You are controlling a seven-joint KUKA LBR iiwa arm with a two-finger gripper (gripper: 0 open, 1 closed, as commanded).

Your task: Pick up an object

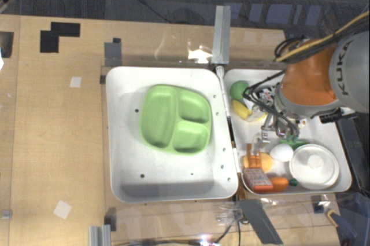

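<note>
The right bin [344, 140] holds several small objects. A green rounded piece [238, 89] and a yellow banana-like piece [241, 110] lie at its far left. A white egg [282, 153] sits beside a white bowl [314, 165]. An orange block [256, 162], a reddish-brown block [261, 180] and a carrot [279, 183] lie near the front edge. My gripper [280, 131] hangs low over the middle of this bin, just above the egg and right of the banana piece. Cables and the wrist hide its tips.
The left bin [124, 175] contains a green divided plate [175, 118]. A metal post [221, 36] stands behind the wall between the bins. The arm's orange band [311, 80] covers the right bin's back right part.
</note>
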